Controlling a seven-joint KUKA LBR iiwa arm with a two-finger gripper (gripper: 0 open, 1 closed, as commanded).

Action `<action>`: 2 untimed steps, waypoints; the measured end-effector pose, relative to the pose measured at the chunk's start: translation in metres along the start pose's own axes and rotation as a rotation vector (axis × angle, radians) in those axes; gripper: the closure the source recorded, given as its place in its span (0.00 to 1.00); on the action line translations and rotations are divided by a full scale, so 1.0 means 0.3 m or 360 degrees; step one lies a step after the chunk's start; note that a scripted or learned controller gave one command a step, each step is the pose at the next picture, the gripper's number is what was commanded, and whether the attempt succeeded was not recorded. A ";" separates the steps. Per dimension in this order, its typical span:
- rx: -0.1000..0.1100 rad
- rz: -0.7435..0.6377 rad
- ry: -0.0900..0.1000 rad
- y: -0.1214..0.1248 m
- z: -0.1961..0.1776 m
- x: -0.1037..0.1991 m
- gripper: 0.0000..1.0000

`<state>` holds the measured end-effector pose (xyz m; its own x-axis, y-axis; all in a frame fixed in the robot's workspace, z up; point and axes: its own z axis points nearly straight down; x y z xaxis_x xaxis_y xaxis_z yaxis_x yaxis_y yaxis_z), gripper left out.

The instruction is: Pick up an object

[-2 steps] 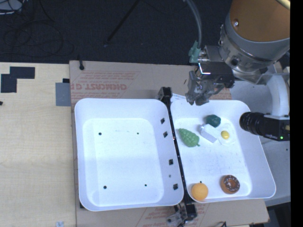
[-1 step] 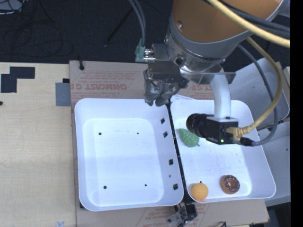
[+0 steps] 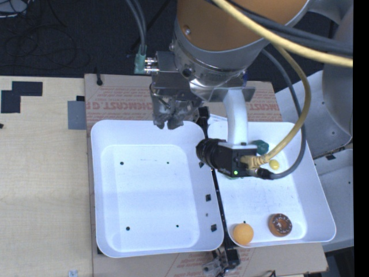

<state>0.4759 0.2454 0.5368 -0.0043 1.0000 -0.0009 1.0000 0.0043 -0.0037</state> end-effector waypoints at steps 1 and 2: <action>0.0002 0.0009 -0.0003 -0.001 -0.001 -0.106 1.00; 0.0006 0.0001 -0.0005 0.000 0.082 -0.002 1.00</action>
<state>0.4756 0.2447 0.5120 -0.0038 1.0000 -0.0038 1.0000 0.0038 -0.0075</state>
